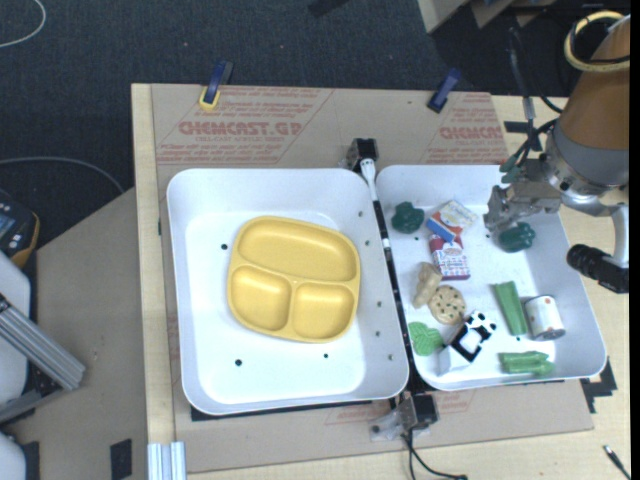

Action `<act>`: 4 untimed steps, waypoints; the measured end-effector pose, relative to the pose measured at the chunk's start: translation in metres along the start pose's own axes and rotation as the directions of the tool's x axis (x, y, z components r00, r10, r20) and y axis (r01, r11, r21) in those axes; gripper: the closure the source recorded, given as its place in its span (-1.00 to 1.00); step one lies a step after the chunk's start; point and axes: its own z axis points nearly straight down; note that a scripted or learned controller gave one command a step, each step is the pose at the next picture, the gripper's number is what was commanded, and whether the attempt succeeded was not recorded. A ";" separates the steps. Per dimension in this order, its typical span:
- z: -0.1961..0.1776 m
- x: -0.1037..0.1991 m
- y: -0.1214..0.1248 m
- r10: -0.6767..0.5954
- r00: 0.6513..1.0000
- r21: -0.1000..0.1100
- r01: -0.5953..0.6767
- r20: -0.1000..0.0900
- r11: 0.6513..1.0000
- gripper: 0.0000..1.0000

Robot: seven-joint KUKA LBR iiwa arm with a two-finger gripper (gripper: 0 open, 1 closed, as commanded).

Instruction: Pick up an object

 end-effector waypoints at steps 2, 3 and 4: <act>-0.010 0.110 0.040 -0.002 1.000 -0.001 0.002 -0.001 1.000 1.00; -0.010 0.164 0.055 -0.001 1.000 -0.001 0.001 -0.002 1.000 1.00; 0.015 0.207 0.068 0.000 1.000 0.002 0.000 -0.001 1.000 1.00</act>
